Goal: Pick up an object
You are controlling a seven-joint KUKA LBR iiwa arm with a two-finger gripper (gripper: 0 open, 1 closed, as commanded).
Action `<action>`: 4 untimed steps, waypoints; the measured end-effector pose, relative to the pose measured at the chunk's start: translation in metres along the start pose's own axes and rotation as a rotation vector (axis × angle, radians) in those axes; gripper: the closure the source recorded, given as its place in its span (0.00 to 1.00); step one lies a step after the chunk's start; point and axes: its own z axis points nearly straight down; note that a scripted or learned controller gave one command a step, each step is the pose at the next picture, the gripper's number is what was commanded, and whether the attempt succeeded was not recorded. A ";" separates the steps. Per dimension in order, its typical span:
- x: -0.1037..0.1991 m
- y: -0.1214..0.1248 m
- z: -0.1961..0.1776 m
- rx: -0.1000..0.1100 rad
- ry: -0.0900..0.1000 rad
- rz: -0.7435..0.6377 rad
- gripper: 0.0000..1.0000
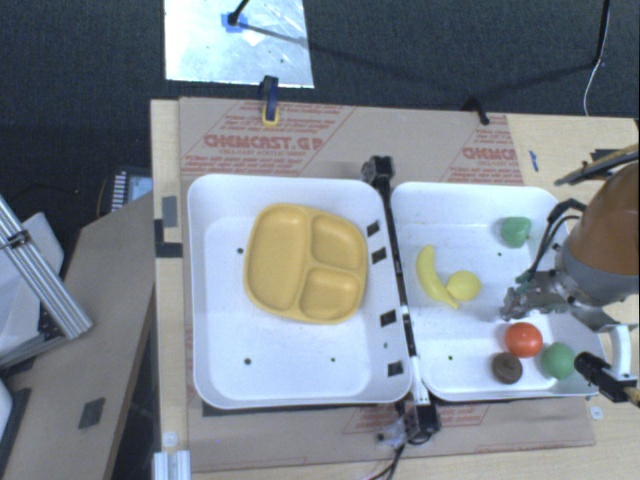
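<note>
Hand [520, 303] low in the right bin [470, 203], grip maybe unclear, red ball [523, 339] just below it, banana [432, 277] to its left

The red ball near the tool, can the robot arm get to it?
Probably yes. The tool hangs just above the red ball in the right bin, with nothing lying between them.
</note>
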 end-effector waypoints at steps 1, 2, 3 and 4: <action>0.009 0.008 -0.053 -0.003 0.000 -0.005 1.00; 0.002 0.012 -0.115 -0.005 -0.002 -0.004 1.00; 0.001 0.014 -0.140 -0.001 0.000 -0.004 1.00; 0.055 0.015 -0.147 0.000 0.003 -0.010 1.00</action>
